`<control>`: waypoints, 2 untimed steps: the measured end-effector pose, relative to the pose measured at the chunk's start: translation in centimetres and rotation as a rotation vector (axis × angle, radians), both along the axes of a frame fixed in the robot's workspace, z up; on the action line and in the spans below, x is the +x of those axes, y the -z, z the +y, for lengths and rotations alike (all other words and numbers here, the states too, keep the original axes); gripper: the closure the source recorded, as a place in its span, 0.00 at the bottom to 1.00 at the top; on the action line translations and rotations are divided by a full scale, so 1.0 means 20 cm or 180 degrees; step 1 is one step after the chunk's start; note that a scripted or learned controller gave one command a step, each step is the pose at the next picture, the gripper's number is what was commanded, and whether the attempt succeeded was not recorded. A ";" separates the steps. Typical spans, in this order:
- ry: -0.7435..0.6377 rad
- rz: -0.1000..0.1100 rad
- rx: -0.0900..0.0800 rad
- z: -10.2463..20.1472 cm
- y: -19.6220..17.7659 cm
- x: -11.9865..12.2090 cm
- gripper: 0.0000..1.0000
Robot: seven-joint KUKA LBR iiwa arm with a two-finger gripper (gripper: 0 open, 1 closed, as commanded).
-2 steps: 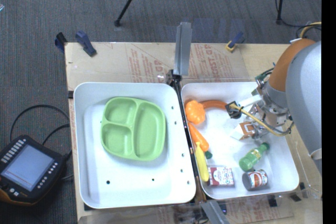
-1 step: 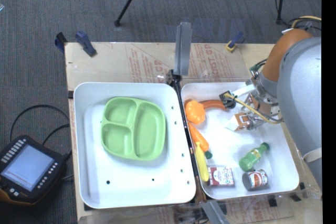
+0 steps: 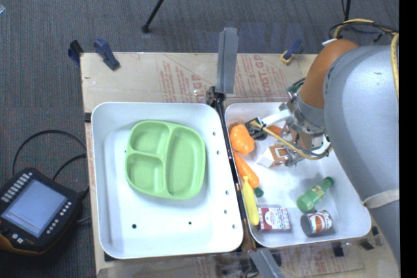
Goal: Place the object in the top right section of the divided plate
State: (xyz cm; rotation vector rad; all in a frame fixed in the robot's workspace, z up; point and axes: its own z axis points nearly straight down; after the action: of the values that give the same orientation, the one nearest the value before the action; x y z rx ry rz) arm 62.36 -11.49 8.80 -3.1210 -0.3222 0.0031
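Now, camera view:
Gripper (image 3: 287, 152): low in the right bin (image 3: 352, 198), over a small brown-and-white packet (image 3: 280, 154); grip state cannot tell.
Object: unclear which; nothing visibly held.
Divided plate (image 3: 167, 159): left bin, well apart, leftward of the gripper.
Long axis: plate runs slantwise.

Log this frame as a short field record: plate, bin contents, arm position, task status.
plate: light green divided plastic plate, in the left white bin, its sections bare
right white bin: orange bell pepper, orange carrot, yellow banana, green bottle, red box, tin can
arm: end effector low over the right bin, beside a small white and brown carton
task status: nothing placed yet
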 end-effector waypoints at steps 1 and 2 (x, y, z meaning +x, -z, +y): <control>0.0015 0.0006 0.0004 -0.41 -0.03 -0.01 1.00; -0.0001 -0.0001 -0.0002 -0.04 0.00 0.06 1.00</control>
State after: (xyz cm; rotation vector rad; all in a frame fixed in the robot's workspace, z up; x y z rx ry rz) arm 63.53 -12.21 8.79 -3.1216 -0.3227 0.0028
